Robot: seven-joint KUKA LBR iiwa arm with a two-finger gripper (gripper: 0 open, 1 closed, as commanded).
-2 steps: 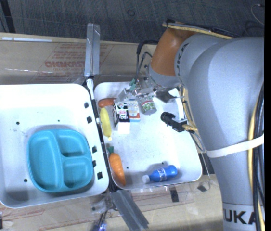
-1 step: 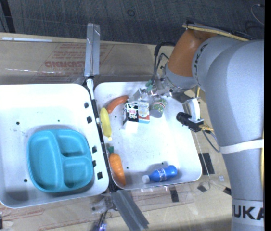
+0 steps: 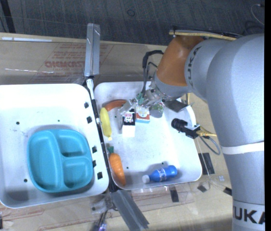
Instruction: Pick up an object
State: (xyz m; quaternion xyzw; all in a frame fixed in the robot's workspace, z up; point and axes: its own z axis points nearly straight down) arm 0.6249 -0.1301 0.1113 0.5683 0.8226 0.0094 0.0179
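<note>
Down in the right bin the claw is hanging over a cluttered heap of small packets near the far wall; I cannot tell how it is set, since the wrist is hiding much of it. Beside the heap a smooth yellow banana is lying along the left wall, with an orange carrot nearer the front. A blue bottle is lying on its side at the front. The left bin is holding a teal plastic tray with three compartments.
</note>
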